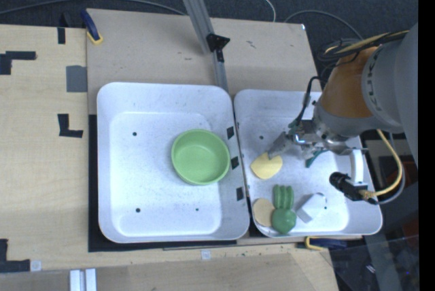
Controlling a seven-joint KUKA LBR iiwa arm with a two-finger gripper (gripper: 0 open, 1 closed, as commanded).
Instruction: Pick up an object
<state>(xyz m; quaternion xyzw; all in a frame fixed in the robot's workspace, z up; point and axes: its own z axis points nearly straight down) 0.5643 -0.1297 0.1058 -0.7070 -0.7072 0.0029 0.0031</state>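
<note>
Counting two white bins side by side on the surface (41,167): left bin (136,215) and right bin (340,221). Holding one green bowl (200,156), upright, right of centre in the left bin. Holding four loose things in the right bin: one yellow piece (266,166) near its left wall, one paler yellow disc (262,209) at the front-left corner, one green toy (283,208) lying just beside that disc and seemingly touching it, and one small grey block (312,207) just right of the green toy. Reaching in from the right: one grey arm (394,79) with its orange band (346,89), wrist bent down over the middle of the right bin. Hanging with the gripper (289,140) just above and to the right of the yellow piece, jaws looking parted, though blurred, with nothing seen between them. Lying apart from the gripper: disc, toy and block at the front.
</note>
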